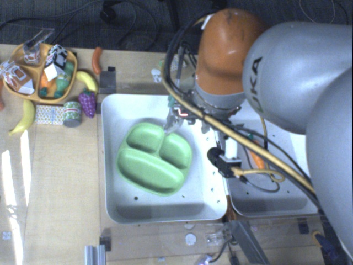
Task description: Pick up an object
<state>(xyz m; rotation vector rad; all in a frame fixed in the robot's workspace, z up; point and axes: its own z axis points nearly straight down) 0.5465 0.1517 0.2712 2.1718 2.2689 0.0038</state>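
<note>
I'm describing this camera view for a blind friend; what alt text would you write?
A large grey robot arm with an orange band reaches from the right, its gripper at the top edge of a green divided plate lying in the left white bin. A bowl of toy food and a banana sit on the bench to the left.

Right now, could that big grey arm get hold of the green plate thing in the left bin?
Probably yes. The gripper sits right at the upper edge of the green divided plate, which lies alone and uncovered in the left bin. The plate looks broad and smooth, though, so getting a firm hold may be hard.
</note>
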